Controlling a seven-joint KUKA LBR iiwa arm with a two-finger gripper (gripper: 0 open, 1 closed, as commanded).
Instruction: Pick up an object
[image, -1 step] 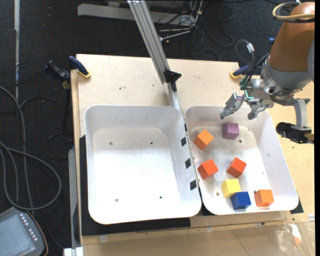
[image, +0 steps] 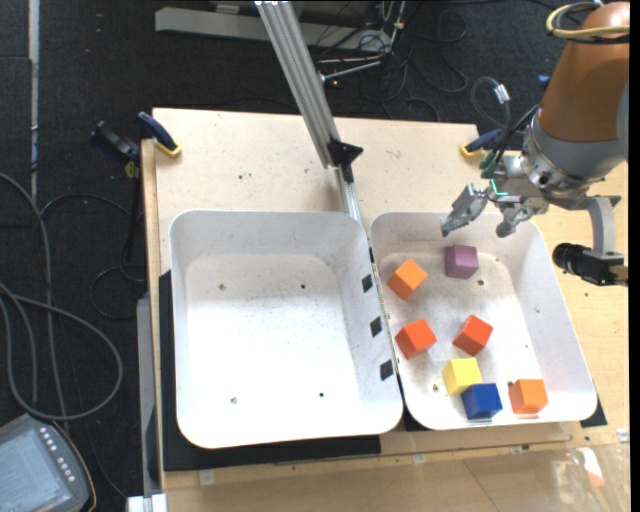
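Spread metal jaws hang above a matte purple cube (image: 461, 261).

Two shallow white bins side by side on a pale wooden bench (image: 260, 160), seen from above at a slant.

In the right bin (image: 560, 330): a purple cube (image: 461, 261), four orange cubes (image: 407, 279) (image: 415, 337) (image: 474, 334) (image: 528, 396), a yellow cube (image: 461, 375) touching a blue cube (image: 481, 401). Above the purple cube, hovering with fingers spread and nothing between them, the two-finger gripper (image: 485, 216) of the grey, orange-banded arm (image: 590, 90). Left bin (image: 200, 250) alongside. Slanted grey metal bar (image: 300, 75) across the bench's far side.
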